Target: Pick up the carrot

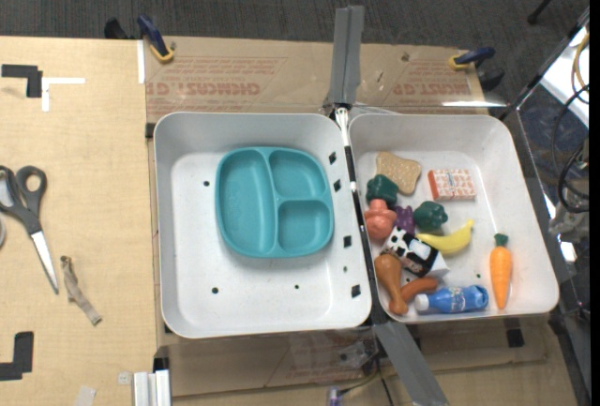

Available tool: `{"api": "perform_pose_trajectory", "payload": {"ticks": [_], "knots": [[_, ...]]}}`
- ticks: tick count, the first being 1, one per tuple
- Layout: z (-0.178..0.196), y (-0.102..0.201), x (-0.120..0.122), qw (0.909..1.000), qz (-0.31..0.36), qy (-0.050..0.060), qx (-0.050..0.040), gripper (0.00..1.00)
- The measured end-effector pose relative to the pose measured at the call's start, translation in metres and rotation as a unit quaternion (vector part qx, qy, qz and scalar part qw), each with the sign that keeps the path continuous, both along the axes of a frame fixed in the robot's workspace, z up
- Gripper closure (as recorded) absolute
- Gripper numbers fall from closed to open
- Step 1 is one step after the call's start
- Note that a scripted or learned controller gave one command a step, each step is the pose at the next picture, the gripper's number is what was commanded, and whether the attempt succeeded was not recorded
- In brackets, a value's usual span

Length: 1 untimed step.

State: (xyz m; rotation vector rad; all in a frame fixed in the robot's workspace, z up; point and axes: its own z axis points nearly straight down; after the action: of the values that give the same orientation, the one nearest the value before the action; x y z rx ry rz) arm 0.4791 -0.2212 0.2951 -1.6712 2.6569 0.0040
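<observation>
The carrot, orange with a green top, lies upright along the right side of the right bin, near its front right corner. It rests apart from the other toys, just right of a blue bottle and a yellow banana.
The right bin also holds a bread slice, a red-and-white pack, green pieces, a chicken leg and several other toys. The left bin holds a teal divided plate. Scissors lie on the bench at left.
</observation>
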Motion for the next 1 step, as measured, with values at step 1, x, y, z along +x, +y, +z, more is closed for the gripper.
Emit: {"api": "perform_pose_trajectory", "payload": {"ticks": [1], "knots": [[0.0956,-0.0003,0.0003,1.0000,-0.009,-0.001,-0.0007,1.00]]}}
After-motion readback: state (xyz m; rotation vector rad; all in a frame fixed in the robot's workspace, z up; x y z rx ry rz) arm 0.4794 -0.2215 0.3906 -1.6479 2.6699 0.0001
